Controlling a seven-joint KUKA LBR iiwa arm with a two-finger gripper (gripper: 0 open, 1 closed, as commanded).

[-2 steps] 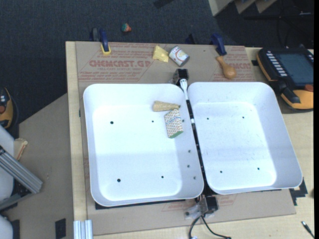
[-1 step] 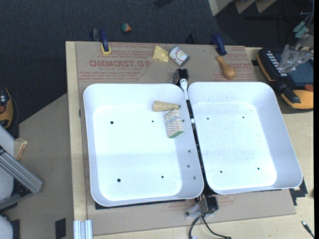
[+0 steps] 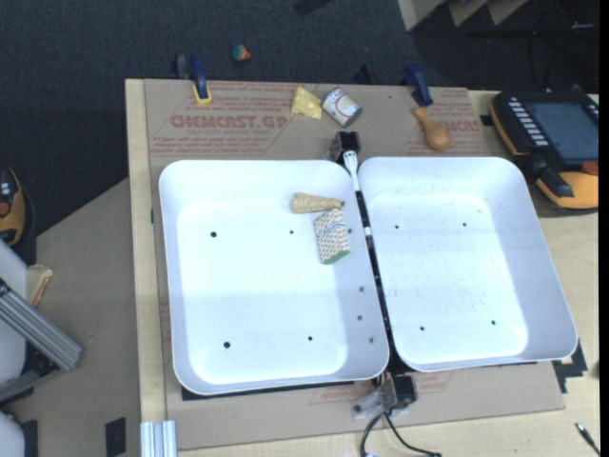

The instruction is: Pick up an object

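Tan cone-shaped piece (image 3: 316,203) and patterned green-white packet (image 3: 331,235) touching in upper right of left white bin (image 3: 190,284), near the divide. Cone's long axis left-right, packet's up-down. Pincer state: cannot tell. Right white bin (image 3: 533,255) alongside.

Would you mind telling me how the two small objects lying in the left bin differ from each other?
The tan cone-shaped piece is plain beige, while the patterned piece is whitish with a fine dotted print and a green lower edge. The cone lies roughly sideways across the bin, tapering to the right; the patterned piece runs more up and down the view. The cone sits nearer the bin's far wall, the patterned piece just below it. Both rest in the left bin, close to its right wall.
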